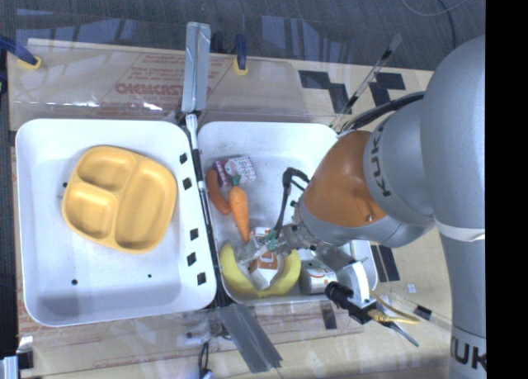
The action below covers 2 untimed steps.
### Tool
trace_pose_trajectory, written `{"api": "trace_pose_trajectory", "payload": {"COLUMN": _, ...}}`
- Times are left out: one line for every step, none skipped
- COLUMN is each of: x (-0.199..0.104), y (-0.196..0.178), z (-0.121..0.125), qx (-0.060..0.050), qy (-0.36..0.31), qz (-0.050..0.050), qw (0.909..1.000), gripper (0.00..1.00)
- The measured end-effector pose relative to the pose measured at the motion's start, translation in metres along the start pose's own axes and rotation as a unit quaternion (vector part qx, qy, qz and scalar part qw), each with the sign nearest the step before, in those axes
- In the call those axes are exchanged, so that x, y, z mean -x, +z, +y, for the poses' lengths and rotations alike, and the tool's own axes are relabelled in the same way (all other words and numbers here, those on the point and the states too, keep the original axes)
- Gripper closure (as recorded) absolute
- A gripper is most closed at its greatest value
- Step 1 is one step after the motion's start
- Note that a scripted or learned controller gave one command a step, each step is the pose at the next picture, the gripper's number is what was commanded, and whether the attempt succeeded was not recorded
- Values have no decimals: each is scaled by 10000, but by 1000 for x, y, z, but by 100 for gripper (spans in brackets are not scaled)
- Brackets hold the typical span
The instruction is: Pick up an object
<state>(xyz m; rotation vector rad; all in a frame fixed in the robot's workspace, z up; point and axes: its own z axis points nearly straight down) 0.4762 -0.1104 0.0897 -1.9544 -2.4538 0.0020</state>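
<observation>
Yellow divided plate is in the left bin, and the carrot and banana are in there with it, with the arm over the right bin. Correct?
Not quite. The camera view shows the carrot and banana in the right bin, under the arm. The yellow divided plate does lie in the left bin.

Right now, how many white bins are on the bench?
2. The left bin holds a yellow divided plate. The right bin holds a carrot, a banana and other small items; the arm hides part of it.
</observation>
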Motion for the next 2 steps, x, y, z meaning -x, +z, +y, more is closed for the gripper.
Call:
{"api": "trace_pose_trajectory", "payload": {"x": 0, "y": -8, "z": 0, "qx": -12, "qy": -21, "qz": 7, "qw": 10000, "gripper": 100}}
{"api": "trace_pose_trajectory", "payload": {"x": -103, "y": -100, "z": 44, "qx": -1, "qy": 1161, "qz": -3, "qw": 9932, "gripper": 100}}
